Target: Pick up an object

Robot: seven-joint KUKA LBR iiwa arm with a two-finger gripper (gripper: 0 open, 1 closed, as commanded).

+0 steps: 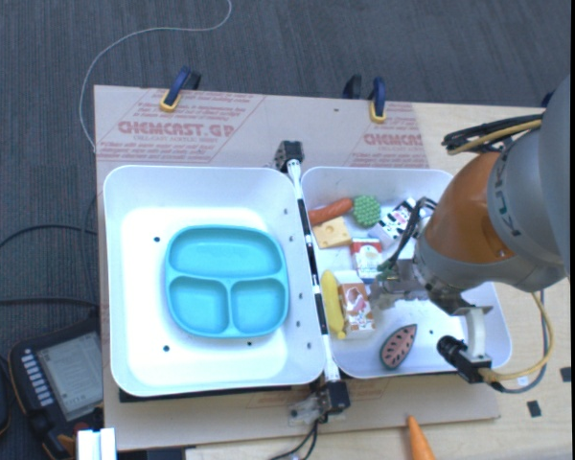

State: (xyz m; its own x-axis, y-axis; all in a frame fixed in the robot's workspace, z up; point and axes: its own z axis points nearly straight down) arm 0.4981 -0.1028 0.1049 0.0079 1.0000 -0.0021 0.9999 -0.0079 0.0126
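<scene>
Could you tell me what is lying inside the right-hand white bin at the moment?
The right bin holds a sausage, cheese wedge, green piece, banana, red carton and watermelon slice. The arm covers the bin's right side.

Arm: grey KUKA arm [532, 209] enters from the right, bent downward over the bench.
Wrist band: orange band [465, 223] faces the camera above the wrist.
Gripper: gripper [388, 281] sits low, pointing left; finger detail indistinct.
</scene>
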